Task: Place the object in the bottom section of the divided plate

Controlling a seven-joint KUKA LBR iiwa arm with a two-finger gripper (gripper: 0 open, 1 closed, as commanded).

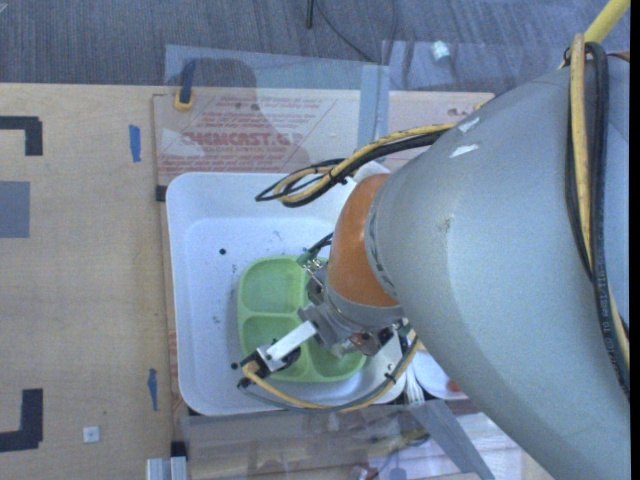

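Note:
A light green divided plate (270, 298) lies in the white bin (195, 268), towards its near right part. Its upper left section and part of its lower sections show bare green. My gripper (338, 340) hangs low over the plate's lower right area, under the orange wrist band (355, 258). The wrist and the big grey arm hide the plate's right side and whatever lies under the gripper.
The grey arm (500, 268) covers the right half of the view, including most of the second bin (440, 378). A clear plastic sheet with red lettering (245, 128) lies behind the bin. The wooden bench (80, 268) on the left bears blue tape marks.

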